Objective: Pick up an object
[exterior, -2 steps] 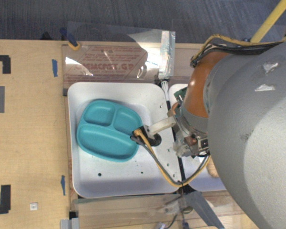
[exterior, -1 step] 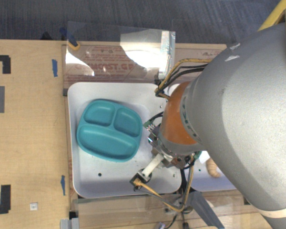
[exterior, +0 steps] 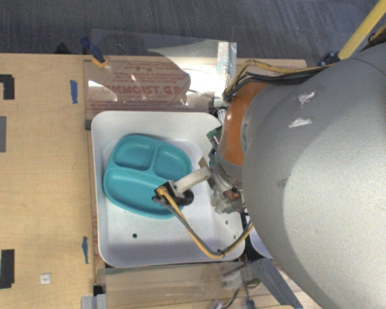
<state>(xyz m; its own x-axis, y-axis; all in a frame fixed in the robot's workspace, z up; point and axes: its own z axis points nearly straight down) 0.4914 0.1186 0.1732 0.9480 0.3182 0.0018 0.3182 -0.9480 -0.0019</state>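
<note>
Gripper [exterior: 224, 198] hung over the right side of the white bin [exterior: 119, 253], low and near the right wall. Honestly couldn't tell if it was open or shut, since the wrist blocked the business end. Nothing visibly in its grasp.

The one thing to grab was a teal divided plate [exterior: 138, 172], lying flat in the upper left of the bin. Its left rim sat just beside the left wall, with a slim strip of white along the back wall above it. Its right rim reached toward the gripper, near it. Most of the free floor was the wide band below the plate, bare except for a tiny dark speck [exterior: 134, 235], plus some space in the lower right corner.

The arm [exterior: 321, 172] came in from the right, big and grey, covering that whole side, with the orange band [exterior: 231, 131] angled down at the bin's right edge. The cardboard bench top [exterior: 38, 172] stretched out left of the bin.
</note>
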